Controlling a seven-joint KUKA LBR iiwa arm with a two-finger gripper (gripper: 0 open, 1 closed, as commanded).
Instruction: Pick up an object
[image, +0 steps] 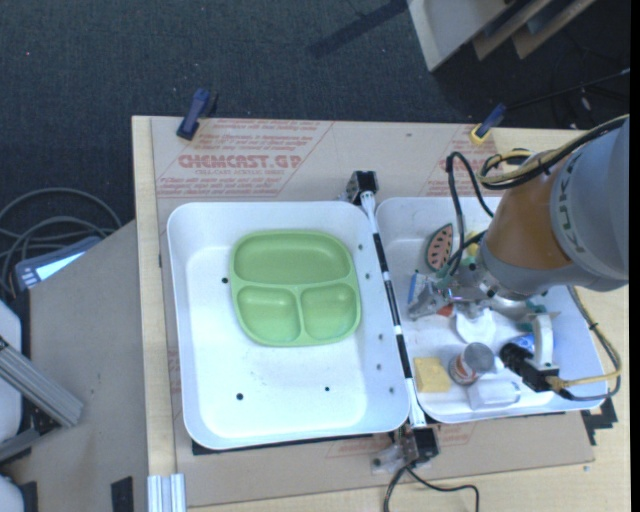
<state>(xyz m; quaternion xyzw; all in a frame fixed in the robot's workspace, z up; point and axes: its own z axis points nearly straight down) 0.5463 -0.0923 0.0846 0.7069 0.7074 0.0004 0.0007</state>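
- Dark carpet (300, 60) all round; on it a bench (250, 150) topped with a brown printed sheet, with a blue clip (195, 113) at its far left corner.
- Two shallow white bins side by side on that sheet.
- Lying flat in the far half of the left bin (200, 400): a green divided plate (295, 285).
- Crowded with small things: the right bin (420, 207).
- Near that bin's far left corner, a watermelon slice (440, 247), just beyond the gripper.
- At its near left, close to the wall between the bins, a yellow block (432, 374) lying flat.
- Just right of the yellow block, a grey round can (472, 360); touching or merely close, hard to say.
- Nearer the front rim, beside both, a white piece (490, 393).
- Reaching in from the right over the right bin: the grey arm (590, 220) with its orange band.
- Low in the left half of the right bin, the gripper (432, 298), between the watermelon slice and the yellow block, apart from both.
- Released or clenched: cannot tell from this angle.
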